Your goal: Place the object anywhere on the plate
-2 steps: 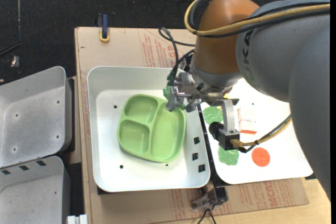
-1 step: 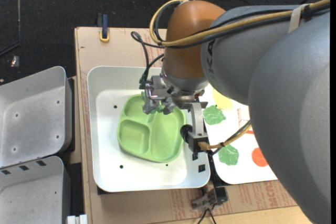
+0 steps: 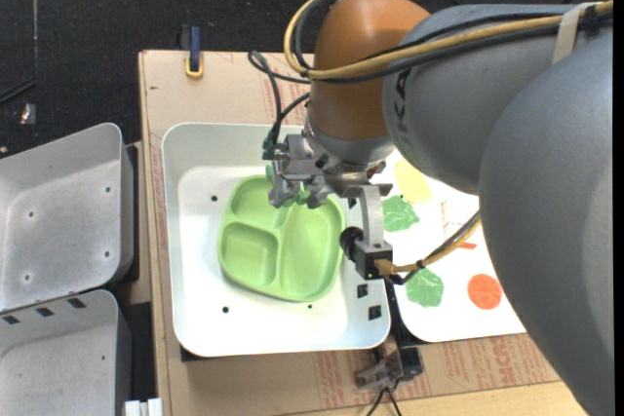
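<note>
A light green divided plate lies in the left white bin, tilted toward the near right. My gripper hangs over the plate's far edge, under the orange wrist band. A small dark green bit shows at the gripper's tip, but I cannot make out whether it is held. Loose objects lie in the right bin: a green leafy piece, a second green piece, an orange round piece and a pale yellow piece.
The grey arm covers most of the right bin. A black bracket on the gripper hangs over the wall between the bins. White panels stand left of the bench. A yellow clamp sits on the bench's far left edge.
</note>
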Controlling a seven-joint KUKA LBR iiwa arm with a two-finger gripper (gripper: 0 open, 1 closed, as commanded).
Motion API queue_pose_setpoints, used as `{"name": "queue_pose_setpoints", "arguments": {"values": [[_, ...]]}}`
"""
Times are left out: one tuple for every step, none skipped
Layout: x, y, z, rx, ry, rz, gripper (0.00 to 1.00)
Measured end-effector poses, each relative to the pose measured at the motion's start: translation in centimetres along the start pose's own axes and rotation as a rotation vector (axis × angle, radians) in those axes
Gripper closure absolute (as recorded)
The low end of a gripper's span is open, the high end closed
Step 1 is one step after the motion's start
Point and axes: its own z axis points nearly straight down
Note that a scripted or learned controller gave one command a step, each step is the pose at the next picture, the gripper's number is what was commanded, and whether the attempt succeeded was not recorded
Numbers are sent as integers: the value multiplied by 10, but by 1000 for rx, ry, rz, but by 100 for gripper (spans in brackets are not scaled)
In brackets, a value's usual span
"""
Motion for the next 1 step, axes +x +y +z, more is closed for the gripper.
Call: {"name": "queue_pose_setpoints", "arguments": {"values": [[0,0,1,1,-1,1,0]]}}
